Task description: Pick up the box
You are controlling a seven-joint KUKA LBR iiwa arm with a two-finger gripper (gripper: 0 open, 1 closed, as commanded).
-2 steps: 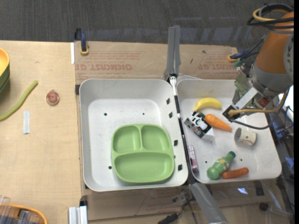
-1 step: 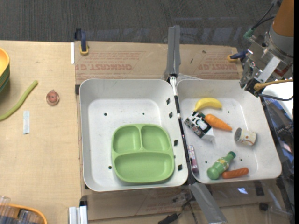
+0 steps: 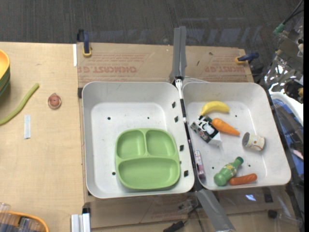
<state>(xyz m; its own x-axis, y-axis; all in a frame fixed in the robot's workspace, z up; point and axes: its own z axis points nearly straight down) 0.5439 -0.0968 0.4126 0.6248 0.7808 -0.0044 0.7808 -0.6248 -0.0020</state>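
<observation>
A green tray [image 3: 147, 164] lies in the left bin [image 3: 96, 129]; the right bin [image 3: 270, 129] holds a banana [image 3: 215, 108], two carrots [image 3: 226, 126], a bottle [image 3: 228, 171] and a cup [image 3: 254, 141].

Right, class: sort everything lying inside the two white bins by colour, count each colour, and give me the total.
Green: 2, the divided plate and the bottle
Orange: 2, the carrot and the second carrot
Yellow: 1, the banana
Black and white: 1, the box
Cream: 1, the small cup
Purple: 1, the thin stick
Total: 8
</observation>
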